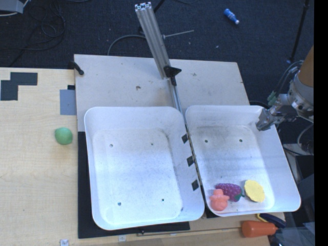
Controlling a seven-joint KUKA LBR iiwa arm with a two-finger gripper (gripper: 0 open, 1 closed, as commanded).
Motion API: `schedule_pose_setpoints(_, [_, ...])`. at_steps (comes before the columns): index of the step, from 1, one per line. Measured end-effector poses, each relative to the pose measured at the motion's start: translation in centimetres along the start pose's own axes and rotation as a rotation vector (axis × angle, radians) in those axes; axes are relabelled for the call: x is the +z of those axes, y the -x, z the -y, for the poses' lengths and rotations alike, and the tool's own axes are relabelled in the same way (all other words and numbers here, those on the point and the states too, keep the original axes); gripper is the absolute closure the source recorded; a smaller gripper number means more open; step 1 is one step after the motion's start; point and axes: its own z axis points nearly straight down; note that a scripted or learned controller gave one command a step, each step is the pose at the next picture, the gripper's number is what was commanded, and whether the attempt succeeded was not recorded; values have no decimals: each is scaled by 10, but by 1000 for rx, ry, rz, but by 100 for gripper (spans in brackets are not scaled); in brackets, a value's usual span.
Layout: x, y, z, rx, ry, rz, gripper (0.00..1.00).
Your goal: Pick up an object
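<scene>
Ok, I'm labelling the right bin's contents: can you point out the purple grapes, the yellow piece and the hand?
purple grapes (228, 190): camera view, middle of bunch.
yellow piece (254, 190): camera view, its centre.
hand (263, 123): camera view, at its fingertips.

A green ball (63, 136) is seen at the left of the frame on the wooden worktop (31, 178). A small blue object (231, 16) lies on the dark floor (92, 19) at upper right. An orange object (259, 228) is placed at the bottom edge, right of centre.
</scene>
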Motion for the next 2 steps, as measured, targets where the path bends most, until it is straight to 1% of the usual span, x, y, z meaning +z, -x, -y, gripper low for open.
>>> schedule_pose_setpoints(1, [13, -54, 8, -3, -5, -2, 100])
schedule_pose_setpoints(2, [7, -103, 7, -3, -4, -1, 100])
